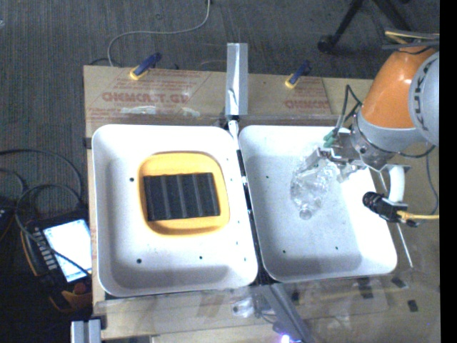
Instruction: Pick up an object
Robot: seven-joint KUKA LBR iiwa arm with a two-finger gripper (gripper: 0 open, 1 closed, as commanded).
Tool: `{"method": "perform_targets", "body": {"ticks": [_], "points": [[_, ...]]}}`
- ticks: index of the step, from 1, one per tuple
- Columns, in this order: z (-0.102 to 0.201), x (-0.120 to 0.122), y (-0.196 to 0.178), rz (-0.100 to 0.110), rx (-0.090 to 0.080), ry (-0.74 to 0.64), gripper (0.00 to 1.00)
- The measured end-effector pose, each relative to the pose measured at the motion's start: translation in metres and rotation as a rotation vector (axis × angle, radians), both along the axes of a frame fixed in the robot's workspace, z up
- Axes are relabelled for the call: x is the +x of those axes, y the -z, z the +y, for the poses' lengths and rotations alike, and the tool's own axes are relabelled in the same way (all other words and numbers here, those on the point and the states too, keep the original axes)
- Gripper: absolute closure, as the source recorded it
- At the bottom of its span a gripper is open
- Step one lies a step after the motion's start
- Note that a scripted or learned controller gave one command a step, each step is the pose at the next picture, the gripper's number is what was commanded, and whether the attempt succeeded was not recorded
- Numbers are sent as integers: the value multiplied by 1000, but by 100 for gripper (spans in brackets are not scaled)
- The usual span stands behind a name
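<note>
Nearby, yellow tray (184, 223) (left bin (114, 191)), well apart from hand (334, 151).

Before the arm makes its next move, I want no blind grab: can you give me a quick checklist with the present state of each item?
1. Target found: a clear crumpled plastic object lies in the right bin. Ok.
2. Gripper placement: it sits over the right bin, at the object's upper right edge. Ok.
3. Finger state: the wrist hides it. Cannot tell.
4. Object held between the fingers: not visible from this slant. Cannot tell.
5. Room around the target: it lies away from the bin walls, with nothing else near it. Ok.
6. Other candidate: a yellow tray with a black ribbed insert lies in the left bin, well away from the gripper. Ok.
</note>
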State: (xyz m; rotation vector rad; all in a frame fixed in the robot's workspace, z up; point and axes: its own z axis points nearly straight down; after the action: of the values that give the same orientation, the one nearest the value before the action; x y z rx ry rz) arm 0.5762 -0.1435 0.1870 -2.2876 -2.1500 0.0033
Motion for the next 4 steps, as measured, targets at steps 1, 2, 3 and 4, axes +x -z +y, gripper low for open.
{"method": "perform_targets", "body": {"ticks": [1,2,3,4], "points": [[-9,1,91,-9,-1,-112,0],[-8,-5,95,-21,-10,-166,0],[19,-47,95,-24,-4,32,0],[-3,-14,95,-19,-3,3,0]]}}
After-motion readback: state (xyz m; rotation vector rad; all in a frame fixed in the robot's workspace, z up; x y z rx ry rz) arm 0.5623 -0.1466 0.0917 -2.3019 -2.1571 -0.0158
